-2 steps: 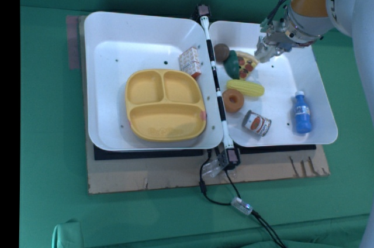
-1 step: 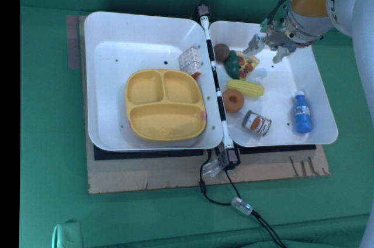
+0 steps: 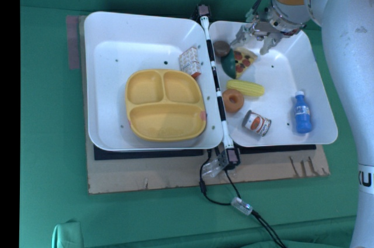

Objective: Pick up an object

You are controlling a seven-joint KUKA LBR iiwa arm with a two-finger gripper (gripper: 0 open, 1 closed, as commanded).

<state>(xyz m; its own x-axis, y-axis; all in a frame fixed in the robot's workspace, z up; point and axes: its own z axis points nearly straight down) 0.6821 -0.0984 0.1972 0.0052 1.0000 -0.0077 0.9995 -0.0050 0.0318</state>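
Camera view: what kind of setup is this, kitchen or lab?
Likely a robot-grasping test bench, not a kitchen. Two white bins sit on cardboard over green cloth, holding toy food such as a corn cob and a donut, with the gripper above the right bin.

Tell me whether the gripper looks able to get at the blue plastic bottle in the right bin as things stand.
Probably yes. The blue plastic bottle lies alone near the right bin's right wall, with bare floor around it and nothing on top. The gripper hovers over the bin's far end, above the pizza slice.
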